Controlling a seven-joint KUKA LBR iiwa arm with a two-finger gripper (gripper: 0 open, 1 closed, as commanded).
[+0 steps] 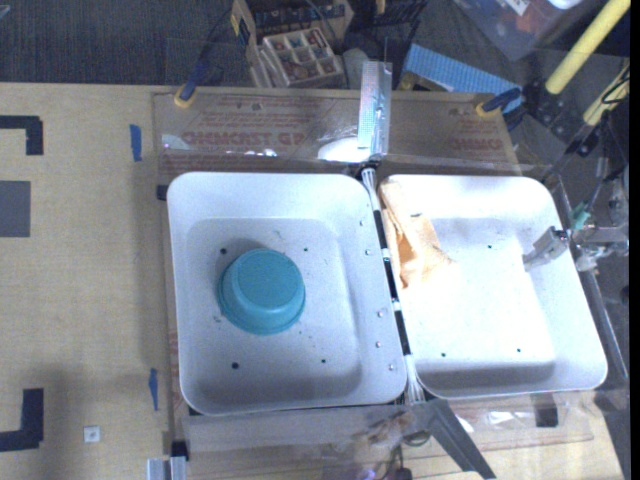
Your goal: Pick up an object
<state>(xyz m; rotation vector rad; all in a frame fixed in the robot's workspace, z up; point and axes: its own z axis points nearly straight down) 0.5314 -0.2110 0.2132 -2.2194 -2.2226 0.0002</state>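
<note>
**Claw at the right rim, bowl far off**

Plainly, the claw (pixel 553 241) sits at the outer edge of the right bin (pixel 500 358), low over its rim, and nothing shows between its tips; how wide it stands I cannot tell. The likeliest target, a teal bowl (pixel 262 289), lies well away from the claw, across the divider in the left bin (pixel 200 208), mouth down. It looks like hard, light plastic, smooth and likely slippery, so a pinch across the round base could slide off; straddling the flared rim seems safer. Nearer the claw, against the far wall of its own bin, lies an orange cloth (pixel 415 246), soft and crumpled, which a pinch on a raised fold should lift easily.
</note>
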